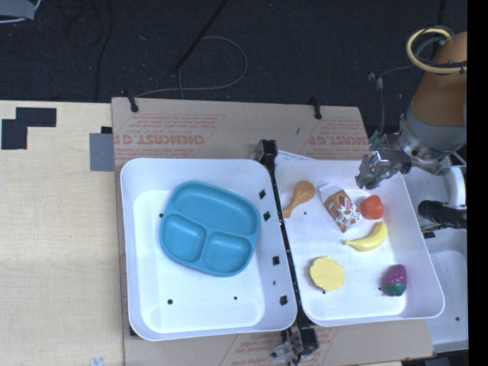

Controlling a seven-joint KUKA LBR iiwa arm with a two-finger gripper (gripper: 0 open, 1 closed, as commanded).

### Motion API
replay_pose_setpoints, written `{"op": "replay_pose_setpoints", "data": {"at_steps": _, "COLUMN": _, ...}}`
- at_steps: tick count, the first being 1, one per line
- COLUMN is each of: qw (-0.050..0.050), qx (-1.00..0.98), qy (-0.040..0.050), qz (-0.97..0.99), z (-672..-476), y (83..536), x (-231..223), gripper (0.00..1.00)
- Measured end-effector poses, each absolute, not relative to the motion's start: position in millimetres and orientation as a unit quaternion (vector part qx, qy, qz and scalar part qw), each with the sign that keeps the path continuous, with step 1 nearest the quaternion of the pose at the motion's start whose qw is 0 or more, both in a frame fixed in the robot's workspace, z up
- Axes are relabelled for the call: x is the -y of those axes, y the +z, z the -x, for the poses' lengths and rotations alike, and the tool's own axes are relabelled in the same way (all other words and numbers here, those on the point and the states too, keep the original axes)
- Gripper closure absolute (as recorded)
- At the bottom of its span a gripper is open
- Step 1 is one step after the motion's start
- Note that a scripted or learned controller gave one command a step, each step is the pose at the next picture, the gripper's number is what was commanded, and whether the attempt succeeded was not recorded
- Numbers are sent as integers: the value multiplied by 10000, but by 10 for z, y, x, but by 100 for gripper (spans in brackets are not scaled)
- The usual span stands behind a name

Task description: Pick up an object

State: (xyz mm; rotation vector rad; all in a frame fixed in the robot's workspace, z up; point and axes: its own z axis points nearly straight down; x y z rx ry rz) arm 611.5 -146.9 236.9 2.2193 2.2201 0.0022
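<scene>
grey fingers (370, 175) indistinct above tomato (372, 207)

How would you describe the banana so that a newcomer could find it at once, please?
Look in the right bin, the one without the blue plate. Near its right side, below the red tomato, lies the banana: the only curved yellow piece, unlike the round yellow disc.

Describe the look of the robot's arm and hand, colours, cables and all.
The arm is bulky and rounded: an orange band on top, a grey wrist section beneath. A yellowish cable loop arches above it. The hand is a small, angular piece of dark grey metal with glinting edges. No markings can be made out.
</scene>
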Motion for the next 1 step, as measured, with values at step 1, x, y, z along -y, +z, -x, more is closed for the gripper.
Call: {"op": "replay_pose_setpoints", "data": {"at_steps": 1, "qw": 7, "qx": -7072, "qy": 4, "qz": -7070, "z": -6119, "y": 2662, "x": 1484, "gripper": 100}}
